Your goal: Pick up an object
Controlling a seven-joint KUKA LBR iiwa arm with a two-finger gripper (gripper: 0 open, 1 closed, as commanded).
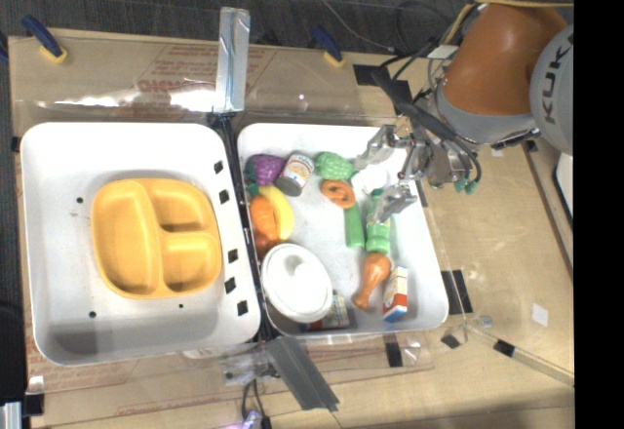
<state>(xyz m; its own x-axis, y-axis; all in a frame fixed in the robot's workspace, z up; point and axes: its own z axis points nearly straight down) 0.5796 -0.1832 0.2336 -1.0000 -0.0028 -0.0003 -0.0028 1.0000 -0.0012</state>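
- The gripper (383,171) hangs over the right bin (426,247), near its far right corner; its two fingers (375,146) stand wide apart and hold nothing.
- Below the nearer finger lies a green toy (375,236), then a drumstick (372,278).
- Left of the fingers are an orange pretzel (338,192) and a green lump (332,166).

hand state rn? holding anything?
Hand: open, nothing between its fingers, above the right bin near the green toy.

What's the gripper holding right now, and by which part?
Nothing. The gripper is open above the right bin's far-right side, fingers spread with nothing between them. The green toy lies just below one fingertip.
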